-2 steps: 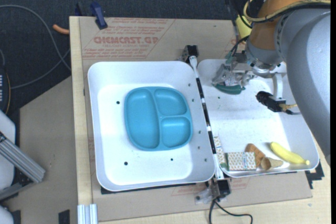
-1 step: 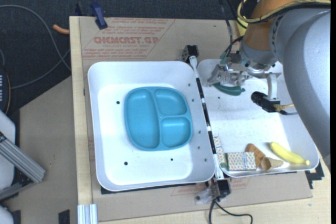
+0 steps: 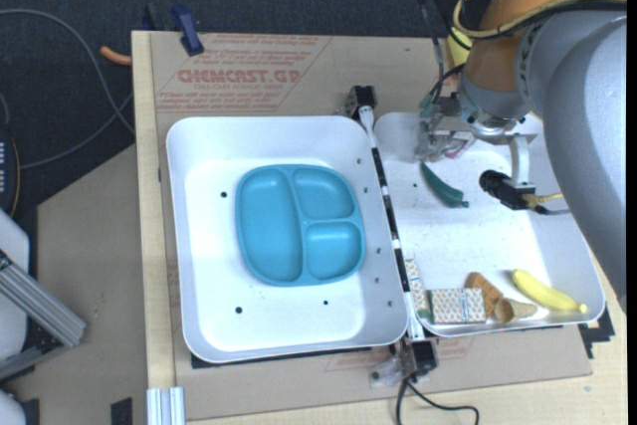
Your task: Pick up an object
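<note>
Seemingly, in the camera view, nothing is yet lifted: the hand (image 3: 439,143) is lowered over the right white bin (image 3: 557,244), just above the dark green curved piece (image 3: 444,186). Its state cannot be told, so the pick is judged unfinished.

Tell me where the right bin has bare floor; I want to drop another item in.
The middle of the right bin is bare, between the green piece above and the row below. Crowded: the near edge, with box, brown piece and banana, and the far corner under the gripper.
</note>
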